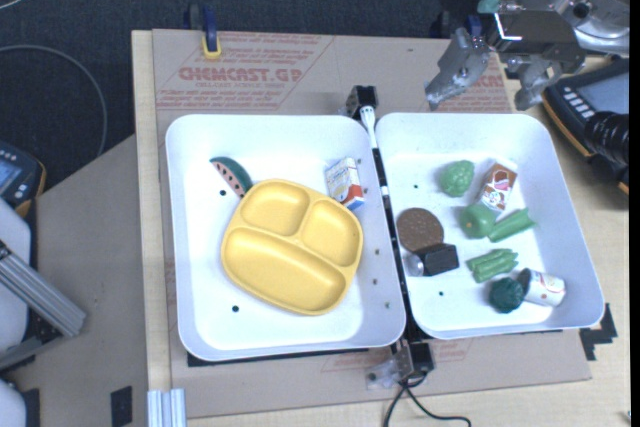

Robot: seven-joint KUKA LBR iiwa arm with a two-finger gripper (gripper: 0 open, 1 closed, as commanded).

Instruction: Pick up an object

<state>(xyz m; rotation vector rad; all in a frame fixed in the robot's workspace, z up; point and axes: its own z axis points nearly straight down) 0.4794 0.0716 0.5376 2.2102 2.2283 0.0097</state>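
Note:
My gripper hangs above the far edge of the right bin, open, with nothing between its fingers. Below it in that bin lie a round green vegetable, a small red-and-white bottle, a green pod, a green pepper, a dark green lump, a white cup, a brown disc and a black block. The arm comes in from the upper right.
The left bin holds a yellow divided plate, a small carton and a watermelon slice. A black clip sits where the bins meet at the back. Dark devices lie off the bench at right.

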